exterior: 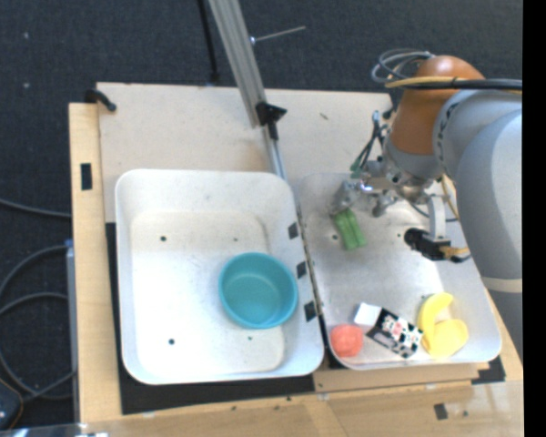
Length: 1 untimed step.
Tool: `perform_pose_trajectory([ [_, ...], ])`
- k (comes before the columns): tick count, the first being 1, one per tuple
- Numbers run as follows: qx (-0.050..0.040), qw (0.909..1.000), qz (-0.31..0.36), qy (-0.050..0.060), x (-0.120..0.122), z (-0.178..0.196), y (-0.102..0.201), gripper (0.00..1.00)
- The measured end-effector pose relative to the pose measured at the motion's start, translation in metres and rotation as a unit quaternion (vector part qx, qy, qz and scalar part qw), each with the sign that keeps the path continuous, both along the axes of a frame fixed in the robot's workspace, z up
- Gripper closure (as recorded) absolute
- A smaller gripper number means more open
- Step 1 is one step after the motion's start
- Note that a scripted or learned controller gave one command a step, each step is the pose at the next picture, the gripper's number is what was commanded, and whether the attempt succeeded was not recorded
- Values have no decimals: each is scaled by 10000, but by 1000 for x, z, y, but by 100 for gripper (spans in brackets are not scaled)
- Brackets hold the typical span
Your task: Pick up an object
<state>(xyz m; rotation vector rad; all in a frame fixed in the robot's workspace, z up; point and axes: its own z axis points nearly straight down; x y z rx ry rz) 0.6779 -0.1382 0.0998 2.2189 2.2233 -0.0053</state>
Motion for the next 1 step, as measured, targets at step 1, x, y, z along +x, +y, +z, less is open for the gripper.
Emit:
perform_pose_trajectory([
  [1, -11, 10000, 7, -28, 2, 14, -1, 100],
])
